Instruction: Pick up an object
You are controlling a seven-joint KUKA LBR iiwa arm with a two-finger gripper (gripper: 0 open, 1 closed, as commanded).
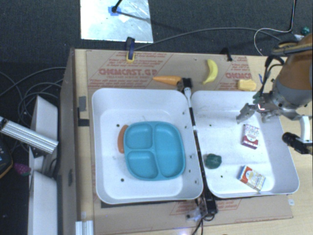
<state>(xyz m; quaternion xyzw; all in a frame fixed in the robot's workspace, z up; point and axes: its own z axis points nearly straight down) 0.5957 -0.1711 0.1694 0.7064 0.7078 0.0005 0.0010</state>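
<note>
The right bin point(230, 190) holds three small things. A red and white carton point(250, 135) lies near the right wall, a dark green lump point(212, 160) sits near the divider, and a second red, white and yellow carton point(252, 177) rests at the front right. My gripper point(255, 109) hangs over the far right part of this bin, just behind the first carton. Nothing shows in its grasp. The grey arm with its orange band point(296, 67) comes in from the right edge.
The left bin point(105, 106) holds a blue divided plate point(154, 149) with an orange sausage point(121, 138) at its left side. Behind the bins, on the cardboard, lie a carrot point(167, 80), a banana point(211, 71) and a yellow block point(247, 84).
</note>
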